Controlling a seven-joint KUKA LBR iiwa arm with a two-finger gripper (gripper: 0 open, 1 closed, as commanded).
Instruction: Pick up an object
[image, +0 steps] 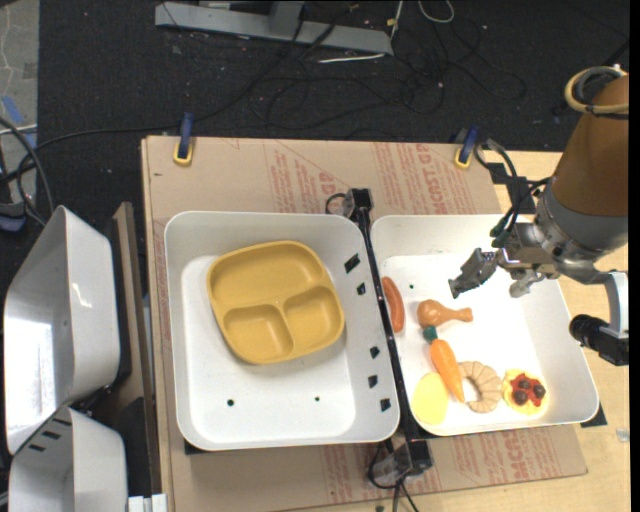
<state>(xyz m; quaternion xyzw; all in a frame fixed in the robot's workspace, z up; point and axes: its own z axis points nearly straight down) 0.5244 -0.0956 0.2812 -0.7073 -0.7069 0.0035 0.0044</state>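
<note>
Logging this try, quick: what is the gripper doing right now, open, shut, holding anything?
Gripper: open, holding nothing, above the right bin near the drumstick.

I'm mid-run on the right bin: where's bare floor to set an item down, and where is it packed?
In the right bin, bare floor lies along the far wall and down the right side, beyond the gripper. The near-left part is packed: hot dog, chicken drumstick, carrot, shrimp, lemon slice, tart. The left bin has bare floor nearer than the yellow divided plate.
</note>
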